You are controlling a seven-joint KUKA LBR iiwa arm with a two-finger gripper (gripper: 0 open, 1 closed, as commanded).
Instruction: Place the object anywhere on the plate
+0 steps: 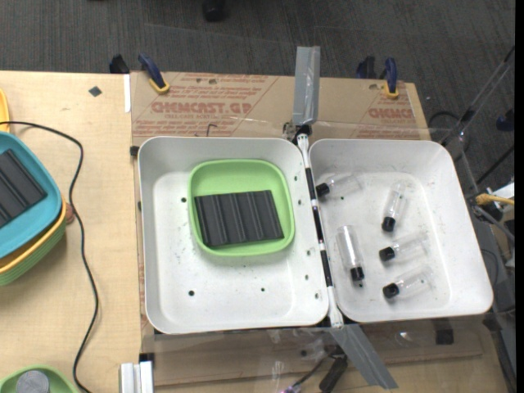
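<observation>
A green square plate (280, 178) rests in the left white bin (164, 244), toward its back. A dark ribbed rectangular block (240, 218) lies flat on the plate. In the right white bin (458, 219) lie several clear plastic tubes with black caps: one near the back left (337, 187), one upright-looking at the back right (395, 207), one in the middle (351, 254), and two more toward the front right (404, 249) (409, 285).
Brown cardboard (213, 101) lies behind the bins, held by blue and yellow clamps (153, 74). At the left edge stand stacked teal and yellow plates (29, 211). A black cable (84, 244) runs over the wooden bench.
</observation>
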